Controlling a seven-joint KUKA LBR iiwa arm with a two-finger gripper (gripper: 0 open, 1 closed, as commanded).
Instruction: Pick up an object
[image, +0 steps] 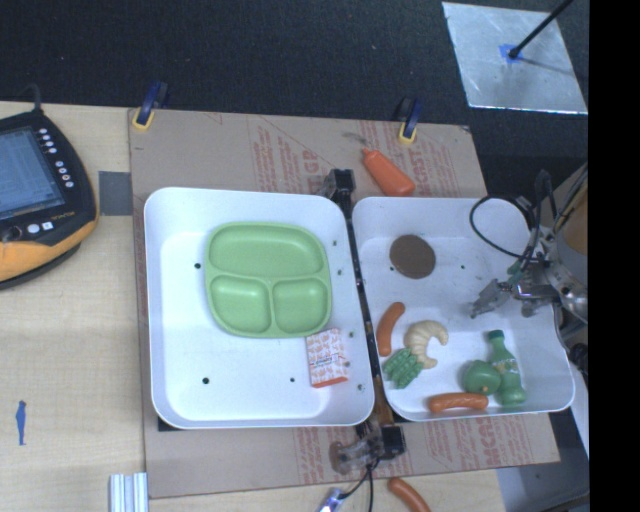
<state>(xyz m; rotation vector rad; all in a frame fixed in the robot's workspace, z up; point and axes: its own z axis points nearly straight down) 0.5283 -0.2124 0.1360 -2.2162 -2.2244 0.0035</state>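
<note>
The right bin (540, 400) holds a brown round cookie (412, 256), an orange sausage (390, 327), a pale croissant (428, 340), a green bumpy vegetable (403, 368), a green pepper (480, 377), a green bottle (507, 362) and a second sausage (458, 403). My gripper (493, 299) hovers over the right side of this bin, just above the green bottle and to the right of the croissant. Nothing shows in its grasp. The left bin (170, 390) holds a green divided plate (268, 278) and a small red-and-white packet (326, 358).
An orange carrot (388, 172) lies on the cardboard behind the right bin. Another sausage (410, 493) lies in front of the bins. A teach pendant (40, 195) rests at the far left. A black cable (495, 225) loops over the right bin's back corner.
</note>
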